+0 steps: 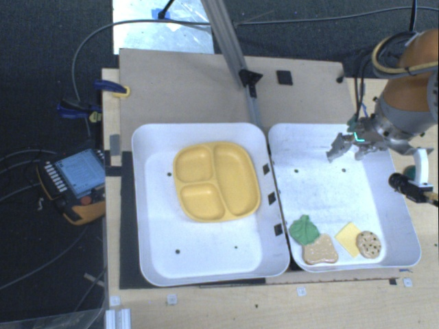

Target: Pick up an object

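Grey two-finger gripper spread, empty, at two o'clock of the right white bin; green leaf-shaped toy, tan bread slice, yellow cheese square, speckled round cookie clustered at five o'clock; yellow three-section plastic plate in left white bin

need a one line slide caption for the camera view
Gripper over the right bin, far from the toy food at its near edge; yellow divided tray in the left bin.

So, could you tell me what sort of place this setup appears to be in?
Probably a robotics lab bench. Two white bins sit on a board, one holding a yellow divided plate, the other toy food pieces. The gripper hangs over the right bin, and cables trail across the dark floor.
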Controlling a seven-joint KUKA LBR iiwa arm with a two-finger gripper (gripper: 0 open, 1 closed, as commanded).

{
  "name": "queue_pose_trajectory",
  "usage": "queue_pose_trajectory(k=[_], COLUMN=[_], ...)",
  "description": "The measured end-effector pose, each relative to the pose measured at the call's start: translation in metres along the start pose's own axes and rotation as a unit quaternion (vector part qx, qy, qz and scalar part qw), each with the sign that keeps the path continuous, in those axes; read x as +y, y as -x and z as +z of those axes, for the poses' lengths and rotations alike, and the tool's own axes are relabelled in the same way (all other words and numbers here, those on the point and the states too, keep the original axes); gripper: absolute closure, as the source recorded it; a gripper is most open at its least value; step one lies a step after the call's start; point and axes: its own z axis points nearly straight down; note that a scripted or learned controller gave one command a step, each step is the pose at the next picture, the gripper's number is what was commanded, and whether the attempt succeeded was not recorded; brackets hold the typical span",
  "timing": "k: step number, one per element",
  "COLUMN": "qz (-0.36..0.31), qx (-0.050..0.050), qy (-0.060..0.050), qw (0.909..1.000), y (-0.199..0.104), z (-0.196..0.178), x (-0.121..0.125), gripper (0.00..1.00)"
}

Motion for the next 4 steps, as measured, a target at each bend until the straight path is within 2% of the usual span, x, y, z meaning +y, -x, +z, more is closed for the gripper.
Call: queue_pose_trajectory(k=[1, 3, 4], qz=[0.0, 0.001, 0.001], qx=[0.0, -0.001, -0.001], qy=[0.002, 0.001, 0.002], qw=[1.0, 1.0, 1.0], y=[0.0, 0.007, 0.007], z=[-0.001, 0.108, 0.107], x=[0.001, 0.013, 0.014], gripper=[0.0, 0.0, 0.0])
